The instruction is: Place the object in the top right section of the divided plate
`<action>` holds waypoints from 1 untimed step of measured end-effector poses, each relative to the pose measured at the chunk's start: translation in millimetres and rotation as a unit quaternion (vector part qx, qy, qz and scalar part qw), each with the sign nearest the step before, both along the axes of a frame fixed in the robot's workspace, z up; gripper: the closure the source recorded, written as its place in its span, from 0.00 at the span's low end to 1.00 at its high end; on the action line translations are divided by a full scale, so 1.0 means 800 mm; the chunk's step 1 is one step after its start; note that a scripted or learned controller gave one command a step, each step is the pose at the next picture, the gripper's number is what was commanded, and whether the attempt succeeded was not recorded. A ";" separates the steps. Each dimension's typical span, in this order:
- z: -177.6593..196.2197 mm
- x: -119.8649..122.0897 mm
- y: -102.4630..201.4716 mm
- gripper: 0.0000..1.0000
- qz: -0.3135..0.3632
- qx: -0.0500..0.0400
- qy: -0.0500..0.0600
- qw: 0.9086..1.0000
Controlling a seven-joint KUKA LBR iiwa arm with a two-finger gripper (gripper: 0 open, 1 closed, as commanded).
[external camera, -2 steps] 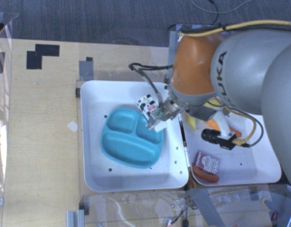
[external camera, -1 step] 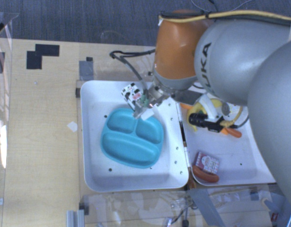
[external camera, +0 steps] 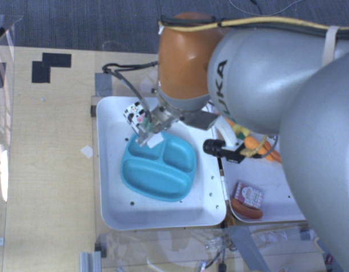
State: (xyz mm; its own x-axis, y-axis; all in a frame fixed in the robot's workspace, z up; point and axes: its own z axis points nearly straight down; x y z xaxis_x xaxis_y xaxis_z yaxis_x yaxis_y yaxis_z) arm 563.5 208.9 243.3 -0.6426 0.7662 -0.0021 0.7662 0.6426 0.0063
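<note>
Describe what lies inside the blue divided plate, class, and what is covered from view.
The blue divided plate shows bare blue sections. The gripper hangs over its upper left section beside a small black-and-white object, covering that part of the plate.

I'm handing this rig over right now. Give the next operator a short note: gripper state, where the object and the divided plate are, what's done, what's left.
Gripper: low over the upper left edge of the blue divided plate; whether it is open or shut can't be made out.
Object: a small black-and-white spotted toy sits right at the gripper, off the plate's upper left corner. A grasp isn't confirmed.
Plate: lies in the left white bin, slightly turned.
Done: arm brought to the plate.
Left: nothing lies in the plate's top right section yet; confirm the grasp, move there, release.
Other items lie in the right bin.
</note>
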 end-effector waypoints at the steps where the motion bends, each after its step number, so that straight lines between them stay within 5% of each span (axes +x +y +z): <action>1: -0.034 -0.023 -0.059 1.00 0.138 -0.001 0.000 0.990</action>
State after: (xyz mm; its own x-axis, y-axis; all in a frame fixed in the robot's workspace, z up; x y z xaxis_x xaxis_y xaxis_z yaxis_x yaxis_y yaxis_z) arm 545.0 161.5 215.8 -0.8279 0.5609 -0.0029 0.5609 0.8279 0.0038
